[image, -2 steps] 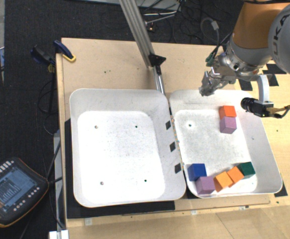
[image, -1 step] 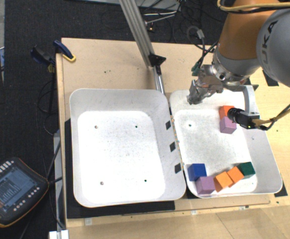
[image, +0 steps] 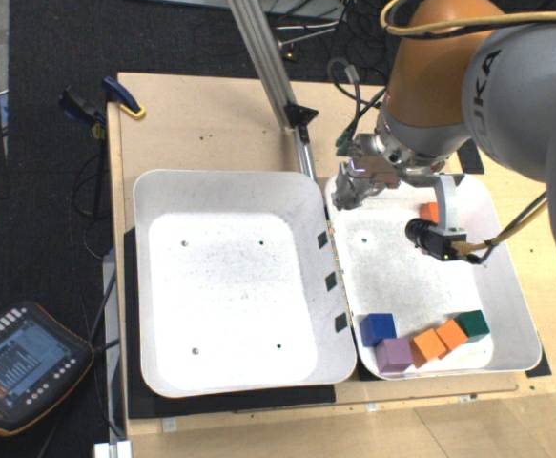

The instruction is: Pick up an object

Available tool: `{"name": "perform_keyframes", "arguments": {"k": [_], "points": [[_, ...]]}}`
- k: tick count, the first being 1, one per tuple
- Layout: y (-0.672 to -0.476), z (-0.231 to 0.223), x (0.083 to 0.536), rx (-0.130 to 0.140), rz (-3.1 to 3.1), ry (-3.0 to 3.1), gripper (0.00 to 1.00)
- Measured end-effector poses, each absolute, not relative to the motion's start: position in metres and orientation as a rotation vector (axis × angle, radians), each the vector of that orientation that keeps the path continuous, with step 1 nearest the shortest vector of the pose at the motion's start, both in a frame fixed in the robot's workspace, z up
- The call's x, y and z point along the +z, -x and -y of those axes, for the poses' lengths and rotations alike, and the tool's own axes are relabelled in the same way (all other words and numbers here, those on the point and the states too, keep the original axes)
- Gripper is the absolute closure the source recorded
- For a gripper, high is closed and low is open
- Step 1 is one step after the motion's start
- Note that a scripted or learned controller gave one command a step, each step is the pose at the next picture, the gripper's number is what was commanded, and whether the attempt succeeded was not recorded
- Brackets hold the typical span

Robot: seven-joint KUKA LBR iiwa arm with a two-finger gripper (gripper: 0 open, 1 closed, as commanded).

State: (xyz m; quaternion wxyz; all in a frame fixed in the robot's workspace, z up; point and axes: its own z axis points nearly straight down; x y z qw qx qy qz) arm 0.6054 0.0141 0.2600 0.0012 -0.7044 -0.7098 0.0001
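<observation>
1. The fingers [image: 352, 191] hang over the upper left corner of the right bin [image: 392, 275]. They read as one grey blur, so I cannot tell whether they are spread or pressed together. Nothing shows between them.
2. Nearest, in the lower right of the frame, four blocks cluster at the right bin's lower edge: a blue block [image: 378, 327], a purple block [image: 395, 354], an orange block [image: 429, 343] and a green block [image: 472, 325]. The purple and orange blocks look as if they touch, as do the orange and green. These are the likely things to pick, and they lie well apart from the arm's tip.
3. A control pendant [image: 15, 365] sits at the lower left, off the table [image: 211, 113].
4. The left bin [image: 230, 275] lies mid-frame, beside the right one.
5. By my reading the step is the approach, with no grasp made. The next move calls for travel toward the lower right, then a descent onto one block, best the blue one, which stands a little freer.
6. An orange patch [image: 430, 212] peeks out beside a black unit [image: 428, 237] under the wrist. Whether it is another block is unclear, as the arm [image: 449, 55] hides most of it.
7. Farthest, a metal bar [image: 263, 46] crosses the upper frame, cut off at the top edge.
</observation>
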Motion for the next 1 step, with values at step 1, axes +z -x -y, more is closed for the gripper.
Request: {"name": "perform_keyframes", "arguments": {"k": [1], "points": [[-0.5897, -0.0691, 0.2551, 0.001, 2.229, 2.209, 1.0]]}}
